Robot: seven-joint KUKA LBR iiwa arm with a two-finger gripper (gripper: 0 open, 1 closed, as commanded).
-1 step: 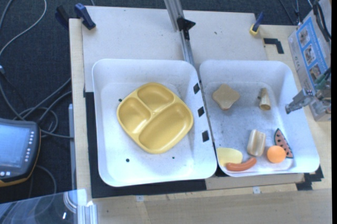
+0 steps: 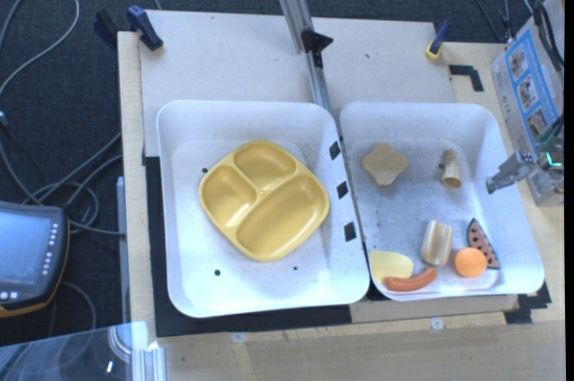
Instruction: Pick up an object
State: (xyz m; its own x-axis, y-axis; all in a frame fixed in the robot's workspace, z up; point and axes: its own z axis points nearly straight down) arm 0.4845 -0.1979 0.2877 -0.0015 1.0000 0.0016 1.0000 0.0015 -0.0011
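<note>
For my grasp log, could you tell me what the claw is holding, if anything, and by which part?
Nothing is held. The claw sits at the right edge of the right bin, with no object between its fingers.

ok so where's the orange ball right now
The orange ball lies in the right bin, near its front right corner, between the watermelon slice and the sausage.

The claw [image 2: 508,176] is hovering at the right bin's [image 2: 502,137] right rim; just left of it a small cylinder [image 2: 448,168] is lying.
</note>
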